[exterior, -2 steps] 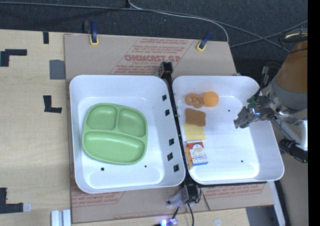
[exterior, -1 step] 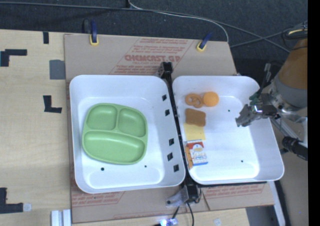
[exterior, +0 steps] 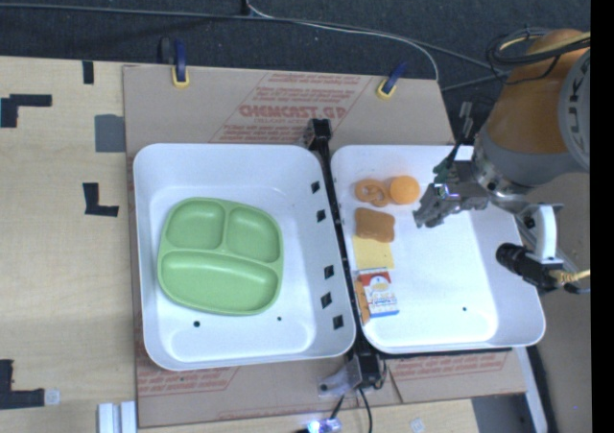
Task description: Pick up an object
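Observation:
In the right bin [exterior: 480, 325] several small items lie along its left side: an orange ball [exterior: 404, 189], a brown pretzel-like piece [exterior: 371, 193], a brown block [exterior: 375, 223], a yellow square [exterior: 373, 252] and a red-and-white packet [exterior: 379, 294]. My gripper [exterior: 429, 211] hangs over the right bin, just right of the orange ball and the brown block. Nothing shows between its tips. A green divided plate [exterior: 221, 254] lies in the left bin [exterior: 163, 167].
The two bins sit on a cardboard sheet [exterior: 288, 105] held by clamps at the back. A black divider [exterior: 331, 229] runs between the bins. A cable [exterior: 317, 23] crosses the dark floor behind. The right half of the right bin is bare white.

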You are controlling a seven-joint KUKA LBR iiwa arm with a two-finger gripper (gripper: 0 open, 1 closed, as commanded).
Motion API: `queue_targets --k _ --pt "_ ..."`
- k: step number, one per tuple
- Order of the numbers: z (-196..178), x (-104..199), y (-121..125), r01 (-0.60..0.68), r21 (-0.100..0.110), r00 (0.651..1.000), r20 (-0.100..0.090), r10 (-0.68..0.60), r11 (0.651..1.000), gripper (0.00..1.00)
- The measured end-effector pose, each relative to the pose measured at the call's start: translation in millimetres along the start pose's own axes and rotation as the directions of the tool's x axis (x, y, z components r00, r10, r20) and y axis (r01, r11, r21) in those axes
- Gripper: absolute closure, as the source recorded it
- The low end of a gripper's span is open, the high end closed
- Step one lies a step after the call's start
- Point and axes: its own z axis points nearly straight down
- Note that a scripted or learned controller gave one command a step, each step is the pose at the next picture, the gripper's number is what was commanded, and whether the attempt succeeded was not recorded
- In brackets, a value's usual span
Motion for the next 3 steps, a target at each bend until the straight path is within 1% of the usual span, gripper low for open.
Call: queue_targets --k 1,2,3 --pt "-4 48 10 -0.001 0.001 1.0 0.0 0.001 1.0 1.0" --pt "-5 89 29 -0.002 0.0 1.0 0.001 0.002 1.0 1.0" --pt "-4 142 36 -0.002 0.001 1.0 0.001 0.002 1.0 1.0"
